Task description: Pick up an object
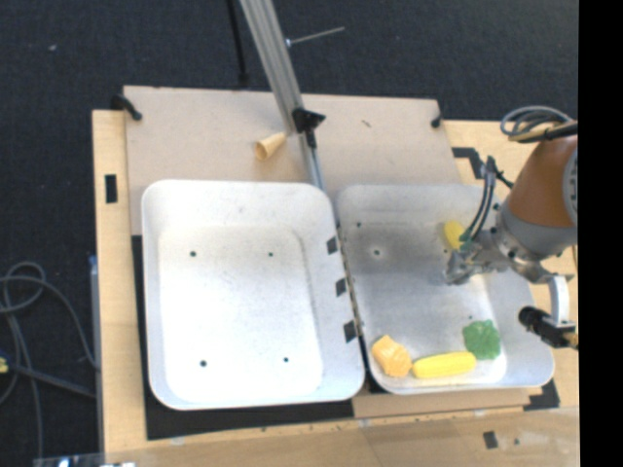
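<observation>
The arm (pixel 545 197) is cut off by the right edge of the view. The hand (pixel 459 266) is small and blurred, and its state cannot be read. It partly covers a yellow object (pixel 453 232), possibly a small toy, in the right bin (pixel 409 212).
</observation>
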You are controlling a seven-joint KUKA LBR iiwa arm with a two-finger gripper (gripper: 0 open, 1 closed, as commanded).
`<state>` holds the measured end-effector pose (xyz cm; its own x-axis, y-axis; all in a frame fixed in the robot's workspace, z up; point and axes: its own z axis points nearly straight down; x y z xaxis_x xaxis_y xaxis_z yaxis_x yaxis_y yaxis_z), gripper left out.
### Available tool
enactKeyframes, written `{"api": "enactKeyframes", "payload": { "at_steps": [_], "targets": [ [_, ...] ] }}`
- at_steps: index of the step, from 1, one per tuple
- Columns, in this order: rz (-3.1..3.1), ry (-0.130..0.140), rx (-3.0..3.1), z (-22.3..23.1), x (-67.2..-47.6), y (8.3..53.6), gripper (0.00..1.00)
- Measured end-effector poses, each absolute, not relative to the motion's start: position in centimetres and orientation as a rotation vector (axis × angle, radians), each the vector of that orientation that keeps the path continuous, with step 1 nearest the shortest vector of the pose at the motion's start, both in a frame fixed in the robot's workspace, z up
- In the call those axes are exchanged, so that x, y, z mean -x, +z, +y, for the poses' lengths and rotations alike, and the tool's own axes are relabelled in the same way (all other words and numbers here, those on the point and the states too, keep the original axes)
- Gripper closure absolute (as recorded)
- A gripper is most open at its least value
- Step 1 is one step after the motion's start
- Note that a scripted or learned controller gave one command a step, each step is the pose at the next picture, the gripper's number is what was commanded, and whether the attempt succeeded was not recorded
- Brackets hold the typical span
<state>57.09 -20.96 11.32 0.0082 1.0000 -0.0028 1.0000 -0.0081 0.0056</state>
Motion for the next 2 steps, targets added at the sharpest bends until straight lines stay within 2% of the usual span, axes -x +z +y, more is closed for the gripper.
{"api": "enactKeyframes", "payload": {
  "at_steps": [2],
  "targets": [
    [2.220,0.005,-2.212,-20.9,-57.9,21.3,1.00]
  ]
}}
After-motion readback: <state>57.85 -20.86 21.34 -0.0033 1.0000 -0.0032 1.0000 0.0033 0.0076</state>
